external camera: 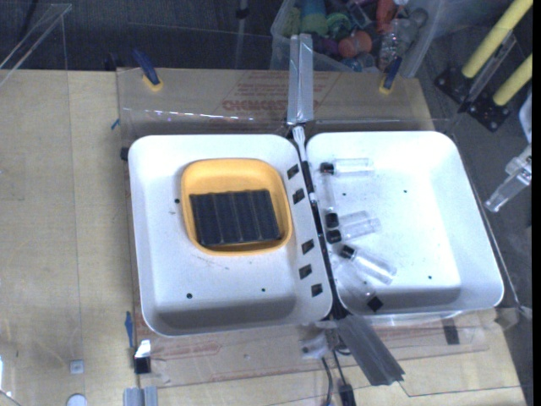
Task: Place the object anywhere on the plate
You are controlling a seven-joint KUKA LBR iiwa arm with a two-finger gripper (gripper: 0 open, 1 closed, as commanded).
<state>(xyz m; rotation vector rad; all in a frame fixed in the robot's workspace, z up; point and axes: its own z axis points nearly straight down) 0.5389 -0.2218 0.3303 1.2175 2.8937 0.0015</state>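
Observation:
A yellow plate (196, 184) with rounded corners sits in the left white bin (152, 252). A dark, ridged rectangular object (235, 218) lies flat in the plate's middle and covers most of its floor. At the far right edge, outside the right bin (439, 227), part of my gripper (512, 184) shows as a pale shape. It hangs well clear of the plate and of both bins. Nothing can be seen held in it.
Several clear plastic tubes with black caps lie in the right bin near the divider: one at the back (347, 167), one mid-way (353, 224), one nearer the front (365, 265). A clear box of coloured toys (355, 15) stands behind the bins.

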